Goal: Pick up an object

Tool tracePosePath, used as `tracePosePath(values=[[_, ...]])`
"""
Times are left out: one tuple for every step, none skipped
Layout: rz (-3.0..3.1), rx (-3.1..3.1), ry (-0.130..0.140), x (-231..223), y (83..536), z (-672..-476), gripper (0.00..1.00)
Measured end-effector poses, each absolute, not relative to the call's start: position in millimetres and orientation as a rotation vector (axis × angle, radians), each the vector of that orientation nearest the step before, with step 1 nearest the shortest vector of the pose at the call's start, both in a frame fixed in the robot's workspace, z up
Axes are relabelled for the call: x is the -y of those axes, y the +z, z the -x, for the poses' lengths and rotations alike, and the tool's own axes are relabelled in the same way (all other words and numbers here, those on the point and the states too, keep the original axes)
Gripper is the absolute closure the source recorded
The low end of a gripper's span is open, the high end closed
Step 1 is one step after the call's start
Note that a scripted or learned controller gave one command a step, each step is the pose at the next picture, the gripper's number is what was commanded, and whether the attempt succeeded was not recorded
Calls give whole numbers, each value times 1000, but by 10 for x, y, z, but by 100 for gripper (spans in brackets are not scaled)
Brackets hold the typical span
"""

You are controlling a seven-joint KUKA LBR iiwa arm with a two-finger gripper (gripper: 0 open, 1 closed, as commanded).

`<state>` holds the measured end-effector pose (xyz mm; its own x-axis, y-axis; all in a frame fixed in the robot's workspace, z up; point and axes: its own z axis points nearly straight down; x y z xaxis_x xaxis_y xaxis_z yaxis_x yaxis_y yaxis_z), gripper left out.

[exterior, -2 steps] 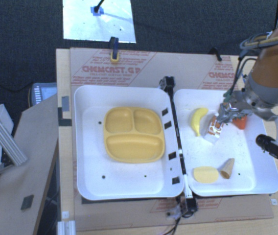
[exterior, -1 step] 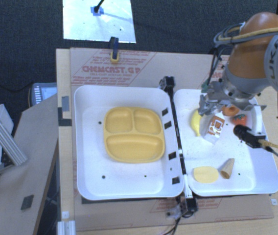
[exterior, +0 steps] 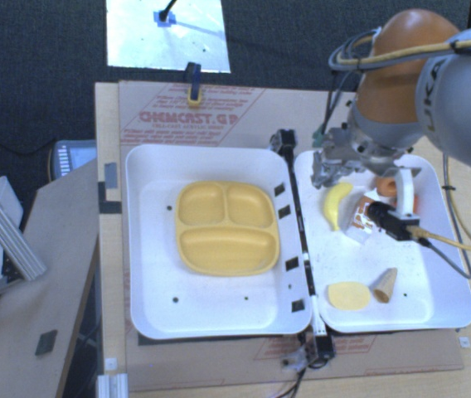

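Note:
My gripper (exterior: 327,175) hangs low over the back left part of the right bin (exterior: 459,293), right above the upper end of a yellow banana (exterior: 335,207). Nothing can be seen held in it. Beside the banana lies a white and orange packet (exterior: 362,215), with an orange piece (exterior: 387,187) behind it, partly hidden by the wrist. Nearer the front of that bin lie a flat yellow disc (exterior: 348,296) and a small brown cone (exterior: 384,284).
The left bin (exterior: 148,305) holds a yellow divided plate (exterior: 224,227) in its middle. A black ridge (exterior: 295,222) separates the two bins. The arm's grey body and orange band cover the back right of the bench.

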<state>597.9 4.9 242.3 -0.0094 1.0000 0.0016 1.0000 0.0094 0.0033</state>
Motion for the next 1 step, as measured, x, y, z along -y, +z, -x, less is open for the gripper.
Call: tracePosePath(values=[[-2210, -2232, 6, -567, 2470, -6091, 100]])
